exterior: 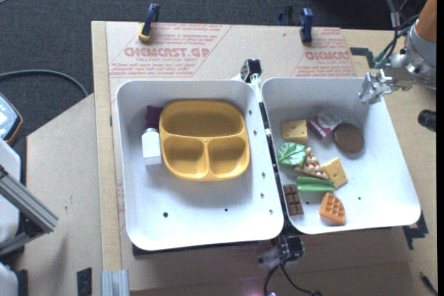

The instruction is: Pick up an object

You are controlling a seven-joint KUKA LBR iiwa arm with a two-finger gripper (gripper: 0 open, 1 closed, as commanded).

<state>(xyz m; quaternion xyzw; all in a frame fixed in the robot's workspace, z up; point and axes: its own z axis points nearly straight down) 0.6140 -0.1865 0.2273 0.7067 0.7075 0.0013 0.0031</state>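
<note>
Near right bin (399, 208): waffle (332, 209), chocolate bar (293, 199), green pod (313, 184)
Mid bin: cheese cube (294, 129), brown cookie (348, 138)
Left bin: yellow tray (204, 138)
Gripper (372, 88): over far rim; cookie nearest, down-left; jaws' state cannot tell
Surface writing: "CHEMCAST GP"

My two bins (132, 149) are white, one holding a mustard-yellow tray (205, 138) beside a white bottle (151, 147), the other a yellow cheese cube (294, 129), green leaf (291, 152), brown disc (348, 138), orange waffle (332, 209) and dark-brown chocolate bar (293, 200).
</note>
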